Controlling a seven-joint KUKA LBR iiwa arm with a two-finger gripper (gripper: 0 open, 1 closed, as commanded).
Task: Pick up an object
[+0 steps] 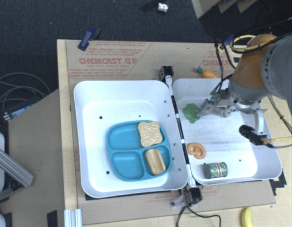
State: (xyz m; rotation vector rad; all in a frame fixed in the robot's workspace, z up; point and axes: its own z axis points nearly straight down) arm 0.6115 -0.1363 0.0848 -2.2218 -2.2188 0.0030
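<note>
Over the right bin (259,167), the gripper (202,109) touches a green leafy toy (190,112); whether its fingers grip it, I cannot tell.

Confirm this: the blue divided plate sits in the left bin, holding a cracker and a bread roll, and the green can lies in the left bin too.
One error: the camera view shows the green can in the right bin. The blue divided plate, cracker and bread roll are in the left bin as stated.
</note>
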